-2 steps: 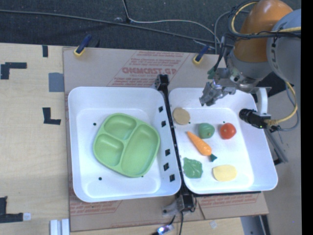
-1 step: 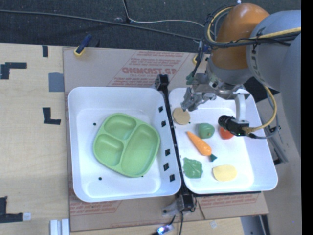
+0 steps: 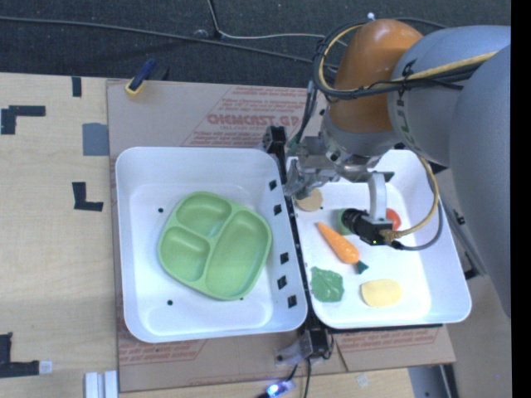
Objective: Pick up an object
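My gripper (image 3: 304,181) hangs low over the near-left corner of the right bin (image 3: 440,305), close to the wall between the two bins. Just below it a small tan round piece (image 3: 310,201) lies on the bin floor, partly covered by the gripper. An orange carrot (image 3: 338,243) lies slantwise in the middle of the same bin. A green leafy piece (image 3: 326,284) and a pale yellow piece (image 3: 380,292) lie toward the front. A red piece (image 3: 392,219) peeks out at the right, partly hidden by the robot.
The left bin (image 3: 137,189) holds a light green divided plate (image 3: 216,245), lying flat. The grey arm with its orange band (image 3: 373,65) covers the back of the right bin. A cardboard sheet (image 3: 207,114) lies under both bins.
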`<state>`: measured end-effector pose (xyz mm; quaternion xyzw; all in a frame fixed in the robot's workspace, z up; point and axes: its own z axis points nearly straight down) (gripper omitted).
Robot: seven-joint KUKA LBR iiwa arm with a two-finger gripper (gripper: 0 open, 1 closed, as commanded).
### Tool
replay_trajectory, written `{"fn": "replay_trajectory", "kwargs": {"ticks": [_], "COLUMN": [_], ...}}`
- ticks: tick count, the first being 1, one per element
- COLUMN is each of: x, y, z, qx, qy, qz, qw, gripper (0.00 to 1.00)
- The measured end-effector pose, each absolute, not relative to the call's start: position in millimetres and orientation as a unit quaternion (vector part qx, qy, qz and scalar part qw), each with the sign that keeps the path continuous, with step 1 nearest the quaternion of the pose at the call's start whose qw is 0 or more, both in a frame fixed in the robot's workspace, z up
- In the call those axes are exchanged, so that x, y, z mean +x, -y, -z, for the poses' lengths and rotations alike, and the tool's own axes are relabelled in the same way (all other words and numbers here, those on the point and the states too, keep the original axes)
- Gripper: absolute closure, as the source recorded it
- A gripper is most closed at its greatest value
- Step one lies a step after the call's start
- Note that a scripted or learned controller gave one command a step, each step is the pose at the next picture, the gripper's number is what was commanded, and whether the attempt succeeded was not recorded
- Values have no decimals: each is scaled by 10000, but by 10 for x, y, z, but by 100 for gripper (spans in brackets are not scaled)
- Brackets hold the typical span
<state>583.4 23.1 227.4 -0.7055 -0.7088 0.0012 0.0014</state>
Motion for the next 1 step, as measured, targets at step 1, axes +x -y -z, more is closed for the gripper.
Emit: {"fn": "replay_trajectory", "kwargs": {"ticks": [1], "x": [5666], "y": [-812], "z": [-2333], "qx": [-7044], "qy": [7098], "qz": [-3], "qw": [15], "gripper": [100]}}
